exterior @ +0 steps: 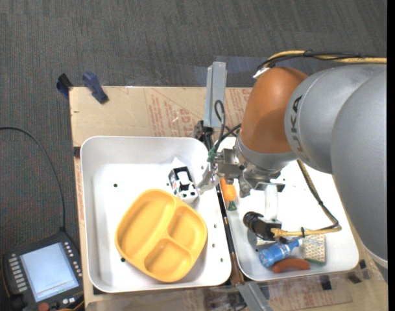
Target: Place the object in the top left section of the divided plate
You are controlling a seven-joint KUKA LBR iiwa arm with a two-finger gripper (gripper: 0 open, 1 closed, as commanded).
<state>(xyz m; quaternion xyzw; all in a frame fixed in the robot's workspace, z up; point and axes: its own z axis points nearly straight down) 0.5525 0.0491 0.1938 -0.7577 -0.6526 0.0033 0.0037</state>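
Observation:
The yellow divided plate [161,235] lies tilted in the left bin [103,167], with one large section and two smaller ones, all bare. A small black-and-white block [182,181] rests just off the plate's upper right rim. My gripper [224,175] hangs over the wall between the two bins, under the grey and orange wrist. Directly below it an orange carrot-shaped piece with a green tip [229,195] sits at the left edge of the right bin. Whether the gripper touches that piece is hidden by the wrist.
The right bin [333,238] holds a blue bottle [277,253], a red sausage-shaped piece [290,264] and a tan waffle-patterned block [315,247] near its front. A teach pendant [45,274] lies on the floor at lower left.

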